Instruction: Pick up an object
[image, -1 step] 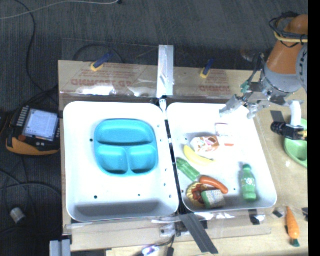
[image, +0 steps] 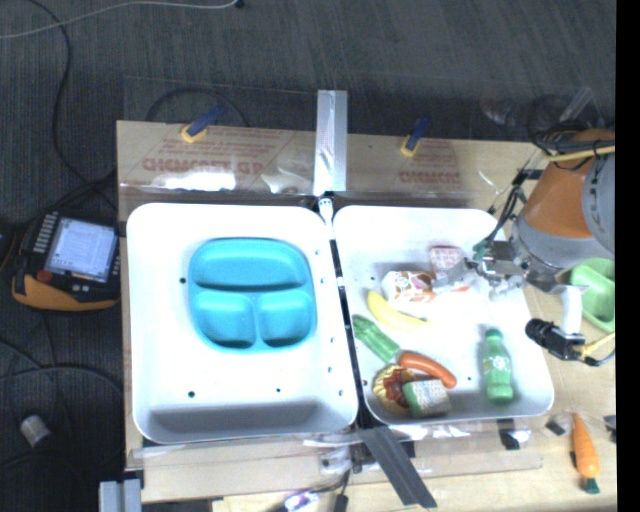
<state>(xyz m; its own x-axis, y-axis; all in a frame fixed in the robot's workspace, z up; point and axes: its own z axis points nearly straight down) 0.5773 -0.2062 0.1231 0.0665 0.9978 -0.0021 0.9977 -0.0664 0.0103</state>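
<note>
The right bin (image: 470, 220) holds several objects. A yellow banana (image: 393, 312) lies near its middle, with a white and red packet (image: 408, 286) just behind it and a small pinkish can (image: 445, 258) further back. A green bottle (image: 495, 366) stands near the right wall. At the front lie a green cucumber-like piece (image: 375, 338), a red-orange sausage shape (image: 430, 368) and a labelled can (image: 422, 396). My gripper (image: 497, 268) hangs over the bin's back right part, right of the pinkish can, with nothing visibly in it.
The left bin (image: 160, 400) holds a blue divided plate (image: 250, 292). Outside the right bin sit a green object (image: 596, 285) and an orange carrot toy (image: 585, 455). A handheld screen unit (image: 70, 255) lies on the floor at the left.
</note>
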